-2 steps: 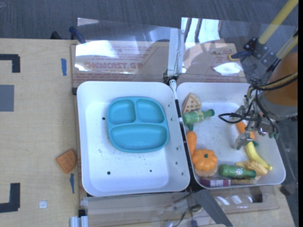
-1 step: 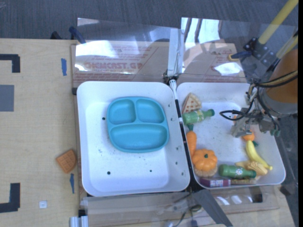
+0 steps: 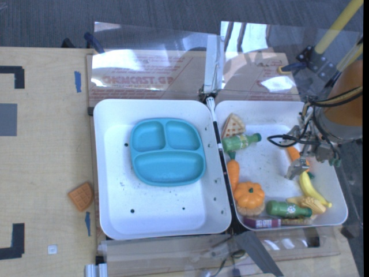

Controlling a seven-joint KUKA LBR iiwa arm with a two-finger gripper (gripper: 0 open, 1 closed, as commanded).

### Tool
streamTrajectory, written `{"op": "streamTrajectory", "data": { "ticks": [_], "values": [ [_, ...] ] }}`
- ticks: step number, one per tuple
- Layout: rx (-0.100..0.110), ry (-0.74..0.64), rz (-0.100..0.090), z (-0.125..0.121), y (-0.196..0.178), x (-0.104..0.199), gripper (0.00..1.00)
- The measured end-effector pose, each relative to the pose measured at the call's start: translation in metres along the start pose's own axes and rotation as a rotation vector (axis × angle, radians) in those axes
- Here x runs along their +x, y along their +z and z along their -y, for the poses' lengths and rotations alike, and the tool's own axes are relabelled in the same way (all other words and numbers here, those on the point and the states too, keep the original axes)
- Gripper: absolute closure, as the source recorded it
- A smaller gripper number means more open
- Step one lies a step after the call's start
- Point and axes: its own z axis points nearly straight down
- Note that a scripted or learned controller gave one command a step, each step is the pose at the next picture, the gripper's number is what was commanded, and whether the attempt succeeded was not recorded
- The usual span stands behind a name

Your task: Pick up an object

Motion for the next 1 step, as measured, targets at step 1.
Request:
{"op": "streamTrajectory", "data": {
  "ticks": [1],
  "values": [
    [-0.002, -0.059, -0.009, 0.0184, 0.0112, -0.0148, 0.0]
  ]
}}
